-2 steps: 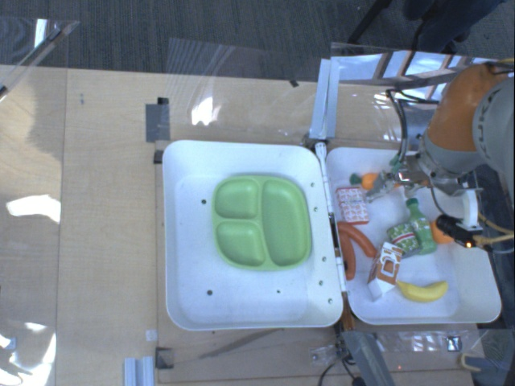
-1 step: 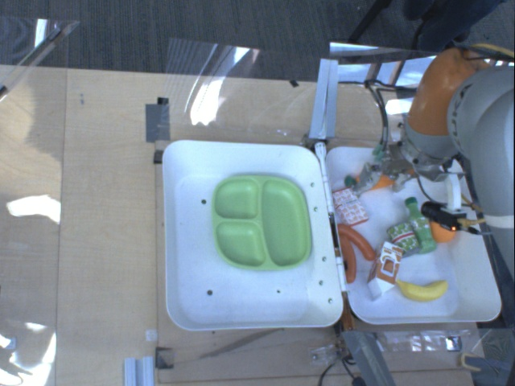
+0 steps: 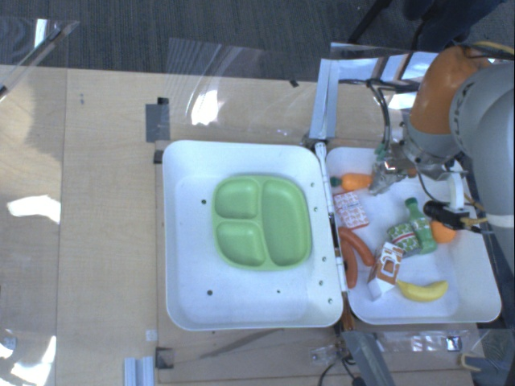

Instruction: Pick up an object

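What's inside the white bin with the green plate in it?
The left bin holds just the green plate, lying flat with its three sections bare. Whatever bit of the bin floor is under the plate is covered, so I can't see it.

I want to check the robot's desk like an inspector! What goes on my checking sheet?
Surface: wooden bench with two white bins, left and right.
Job's things: right bin holds a banana, carrot, sausage, green bottle, small cartons.
Clutter: green divided plate in the left bin.
Grippers: pincer low over the right bin's far end, near the carrot.
Cables: black cable by the arm.
Surroundings: dark carpet.
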